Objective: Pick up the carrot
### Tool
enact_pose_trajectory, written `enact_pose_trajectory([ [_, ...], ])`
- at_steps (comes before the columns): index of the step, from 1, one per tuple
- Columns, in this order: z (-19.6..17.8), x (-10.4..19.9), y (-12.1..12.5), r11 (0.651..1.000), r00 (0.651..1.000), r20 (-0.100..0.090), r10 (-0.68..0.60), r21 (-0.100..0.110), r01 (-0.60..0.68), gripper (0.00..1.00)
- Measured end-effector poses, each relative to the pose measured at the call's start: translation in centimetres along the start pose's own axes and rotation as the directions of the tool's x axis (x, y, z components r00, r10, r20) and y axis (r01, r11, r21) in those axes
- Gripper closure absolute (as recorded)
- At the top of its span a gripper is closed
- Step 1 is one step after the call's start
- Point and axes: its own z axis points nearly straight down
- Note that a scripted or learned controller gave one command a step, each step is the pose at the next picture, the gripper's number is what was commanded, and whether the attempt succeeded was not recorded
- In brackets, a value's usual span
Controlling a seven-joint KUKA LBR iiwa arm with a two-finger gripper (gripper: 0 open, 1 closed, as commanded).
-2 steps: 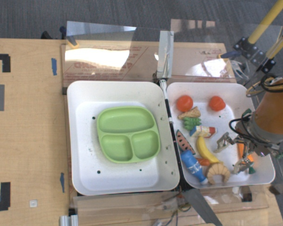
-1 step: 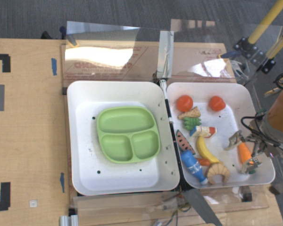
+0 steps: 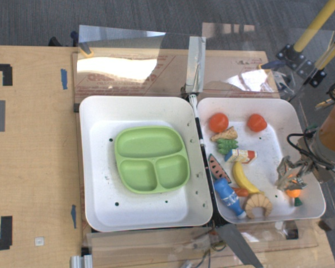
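At the right bin's (image 3: 279, 144) near-right corner: gripper (image 3: 291, 178) low over the carrot (image 3: 293, 194).

Gripper sits at the right edge of the right bin, fingers spread apart with nothing seen clamped between them. Carrot lies just below the fingertips, touching or nearly so; contact cannot be confirmed. Its orange body has a green tip pointing toward the bin's corner. Further left lie a croissant (image 3: 258, 204), a banana (image 3: 242, 176) and a blue bottle (image 3: 228, 195). Two tomatoes (image 3: 218, 121) rest near the far wall. Left bin (image 3: 100, 149) holds a green divided plate (image 3: 152, 159).
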Motion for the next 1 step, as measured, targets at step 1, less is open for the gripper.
enact_pose_trajectory([
  [1, 0.08, 0.04, 0.04, 1.0, 1.0, -0.001, 0.0, -0.001, 0.0, 0.0],
])
